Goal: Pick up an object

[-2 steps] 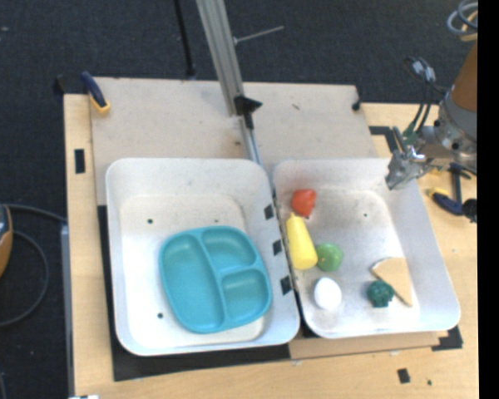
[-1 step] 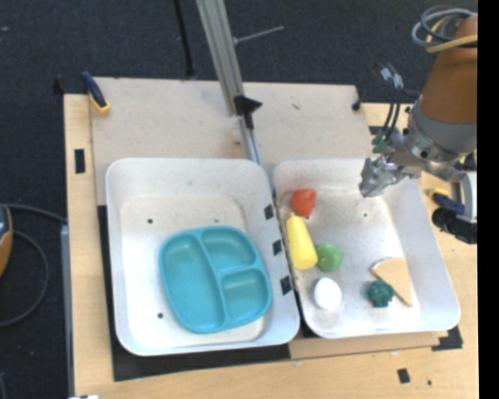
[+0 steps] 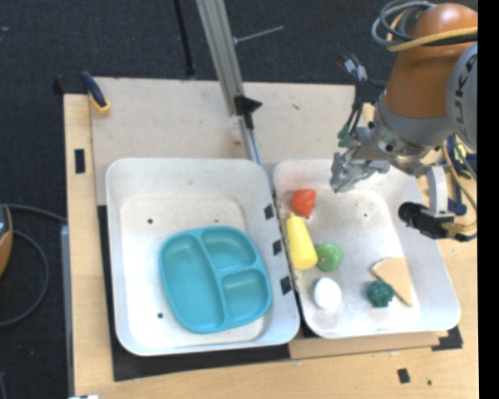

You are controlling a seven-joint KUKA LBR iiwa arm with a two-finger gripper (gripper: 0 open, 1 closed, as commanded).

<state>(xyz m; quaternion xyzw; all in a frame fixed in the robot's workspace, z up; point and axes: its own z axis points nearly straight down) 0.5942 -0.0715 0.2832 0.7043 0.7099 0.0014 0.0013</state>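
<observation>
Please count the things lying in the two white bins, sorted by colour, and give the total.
Red: 1, red item
Yellow: 1, yellow item
Green: 2, light green ball and dark green item
White: 1, white egg
Tan: 1, wedge
Blue: 1, tray, in the left bin
Total: 7

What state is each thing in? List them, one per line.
gripper: above the right bin's far end, holding nothing visible.
blue divided plate: flat in the left bin, compartments bare.
yellow object: lying on its side.
red object: resting, untouched.
green ball: against the yellow object.
white ball: resting.
tan wedge: lying flat.
</observation>
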